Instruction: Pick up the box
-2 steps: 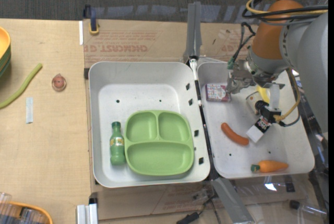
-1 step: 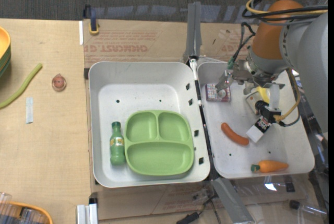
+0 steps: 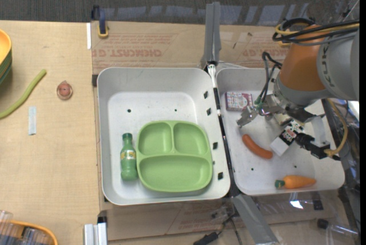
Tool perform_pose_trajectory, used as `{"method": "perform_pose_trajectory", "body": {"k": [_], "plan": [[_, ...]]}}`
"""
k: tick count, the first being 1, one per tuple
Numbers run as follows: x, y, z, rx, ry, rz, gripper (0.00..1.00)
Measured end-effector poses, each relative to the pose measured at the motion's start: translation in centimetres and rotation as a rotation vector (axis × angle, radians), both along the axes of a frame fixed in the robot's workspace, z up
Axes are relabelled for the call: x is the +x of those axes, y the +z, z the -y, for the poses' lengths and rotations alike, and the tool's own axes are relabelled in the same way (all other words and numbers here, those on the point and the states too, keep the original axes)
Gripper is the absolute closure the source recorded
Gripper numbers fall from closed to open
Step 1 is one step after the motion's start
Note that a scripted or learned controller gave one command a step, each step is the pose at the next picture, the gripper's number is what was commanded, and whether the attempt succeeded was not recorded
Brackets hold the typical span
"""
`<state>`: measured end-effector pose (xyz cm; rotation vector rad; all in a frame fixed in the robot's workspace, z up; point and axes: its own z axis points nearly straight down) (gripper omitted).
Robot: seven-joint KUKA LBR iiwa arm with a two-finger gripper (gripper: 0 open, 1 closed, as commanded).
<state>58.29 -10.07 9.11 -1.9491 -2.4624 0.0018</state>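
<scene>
Pincer [image 3: 248, 116] just beside box [image 3: 237, 101]

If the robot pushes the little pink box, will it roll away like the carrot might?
Probably not. The box looks flat-sided and lies flat on the floor of the right bin, so it would likely slide, not roll. It looks small and thin, so it is probably light. The carrot is rounded and might roll.

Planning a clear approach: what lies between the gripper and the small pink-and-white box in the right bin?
In the camera view, nothing: bare white bin floor separates the gripper from the small pink-and-white box.
</scene>
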Motion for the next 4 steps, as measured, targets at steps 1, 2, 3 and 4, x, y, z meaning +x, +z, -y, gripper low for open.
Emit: {"method": "perform_pose_trajectory", "body": {"k": [1, 2, 3, 4], "plan": [[5.9, 0.0, 1.3, -0.001, -0.009, 0.002, 0.00], [7.6, 0.1, -0.1, -0.002, -0.164, 0.001, 0.00], [7.6, 0.1, -0.1, -0.002, -0.164, 0.001, 0.00], [7.6, 0.1, -0.1, -0.002, -0.164, 0.001, 0.00]]}}
